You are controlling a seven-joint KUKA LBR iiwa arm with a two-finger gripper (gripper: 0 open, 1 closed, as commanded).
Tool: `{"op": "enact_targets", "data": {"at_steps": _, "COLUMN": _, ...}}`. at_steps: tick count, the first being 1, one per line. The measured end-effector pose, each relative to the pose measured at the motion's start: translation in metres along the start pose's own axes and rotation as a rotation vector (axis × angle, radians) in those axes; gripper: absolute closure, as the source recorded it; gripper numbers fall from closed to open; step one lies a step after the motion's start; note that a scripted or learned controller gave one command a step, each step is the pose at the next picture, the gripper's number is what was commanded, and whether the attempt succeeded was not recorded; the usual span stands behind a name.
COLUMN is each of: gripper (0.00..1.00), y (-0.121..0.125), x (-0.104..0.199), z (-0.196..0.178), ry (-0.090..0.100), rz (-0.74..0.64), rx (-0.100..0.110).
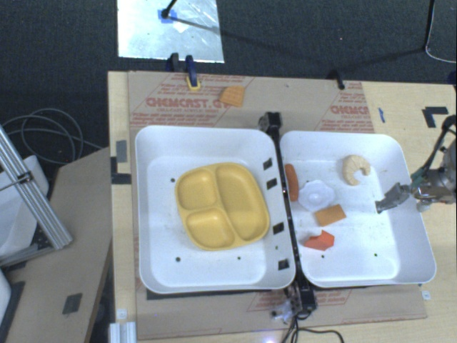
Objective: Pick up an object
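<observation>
The right bin holds several small items: a beige croissant-shaped piece, an orange-red sausage, a clear white lid-like piece, an orange block and a red wedge. My gripper reaches in over the bin's right side, pointing left. It hangs roughly level with the orange block, well to that block's right and below the croissant piece. Nothing shows in its grasp. The arm's wrist sits at the frame's right edge.
A yellow three-compartment tray lies in the left bin. A black divider with clips runs between the bins. An orange chunk rests on the cardboard behind them, near a yellow clamp.
</observation>
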State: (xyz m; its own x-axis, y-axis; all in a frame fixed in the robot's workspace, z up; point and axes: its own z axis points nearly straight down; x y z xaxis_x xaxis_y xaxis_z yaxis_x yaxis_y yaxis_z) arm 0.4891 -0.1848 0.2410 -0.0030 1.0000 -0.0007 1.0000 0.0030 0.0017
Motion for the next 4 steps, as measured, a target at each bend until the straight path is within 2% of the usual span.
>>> {"op": "enact_targets", "data": {"at_steps": 1, "gripper": 0.00, "y": -0.002, "x": 0.043, "z": 0.041, "ry": 0.003, "rz": -0.005, "rx": 0.002}}
{"op": "enact_targets", "data": {"at_steps": 2, "gripper": 0.00, "y": 0.027, "x": 0.077, "z": 0.162, "ry": 0.000, "rz": -0.005, "rx": -0.001}}
{"op": "enact_targets", "data": {"at_steps": 3, "gripper": 0.00, "y": 0.000, "x": 0.107, "z": -0.099, "ry": 0.000, "rz": -0.005, "rx": -0.020}}
{"op": "enact_targets", "data": {"at_steps": 4, "gripper": 0.00, "y": -0.004, "x": 0.105, "z": 0.026, "ry": 0.002, "rz": 0.003, "rx": 0.010}}
